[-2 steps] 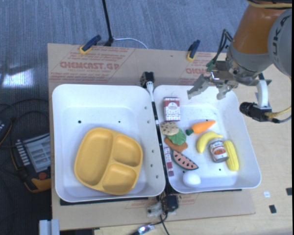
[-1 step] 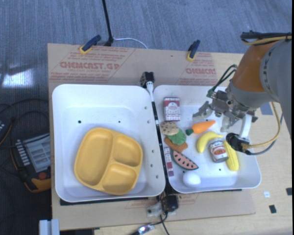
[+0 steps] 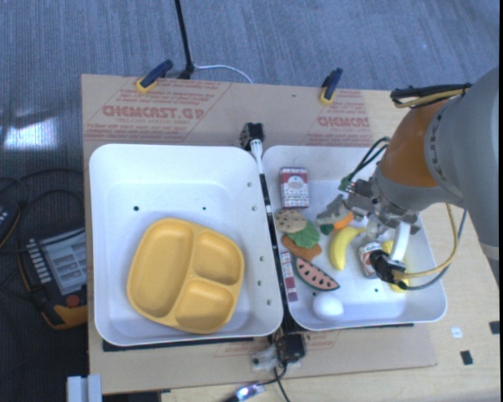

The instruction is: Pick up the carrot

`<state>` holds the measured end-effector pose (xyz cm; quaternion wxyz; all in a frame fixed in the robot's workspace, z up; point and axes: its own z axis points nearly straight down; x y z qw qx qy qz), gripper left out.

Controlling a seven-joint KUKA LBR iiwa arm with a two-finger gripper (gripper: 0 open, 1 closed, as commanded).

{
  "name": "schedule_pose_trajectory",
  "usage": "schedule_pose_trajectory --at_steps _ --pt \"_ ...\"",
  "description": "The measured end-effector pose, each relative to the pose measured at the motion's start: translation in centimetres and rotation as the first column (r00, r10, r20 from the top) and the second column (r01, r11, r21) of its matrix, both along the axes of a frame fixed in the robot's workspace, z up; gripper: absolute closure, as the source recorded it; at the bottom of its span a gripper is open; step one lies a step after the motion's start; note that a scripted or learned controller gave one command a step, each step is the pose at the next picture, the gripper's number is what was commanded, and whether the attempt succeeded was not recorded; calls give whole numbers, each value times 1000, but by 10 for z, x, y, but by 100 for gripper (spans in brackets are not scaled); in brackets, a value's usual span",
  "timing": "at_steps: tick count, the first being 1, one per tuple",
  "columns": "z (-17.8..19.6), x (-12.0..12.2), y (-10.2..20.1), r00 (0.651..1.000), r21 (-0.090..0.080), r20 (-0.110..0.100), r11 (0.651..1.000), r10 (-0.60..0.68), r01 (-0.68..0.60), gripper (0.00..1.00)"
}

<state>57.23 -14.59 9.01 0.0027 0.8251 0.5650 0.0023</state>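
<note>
The carrot (image 3: 343,222), a small orange piece with a green end pointing left, lies in the right bin (image 3: 419,308) just above the banana (image 3: 342,248). My gripper (image 3: 339,214) comes in from the right and hangs directly over the carrot, touching or nearly touching it. The wrist hides part of the carrot, so I cannot make out whether it sits between the fingers.
The right bin also holds a red box (image 3: 294,187), a cookie (image 3: 290,220), a green-and-orange food piece (image 3: 303,241), a watermelon slice (image 3: 317,275), a white egg (image 3: 327,306) and a small can (image 3: 373,258). A yellow divided plate (image 3: 187,273) lies in the left bin (image 3: 117,174).
</note>
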Motion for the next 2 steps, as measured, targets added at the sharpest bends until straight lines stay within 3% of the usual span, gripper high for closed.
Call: schedule_pose_trajectory --at_steps 1,2 --pt "10 1 0 1000 -3 1 1000 3 -3 100" --pt "1 -8 -54 1000 3 3 1000 27 -27 100"
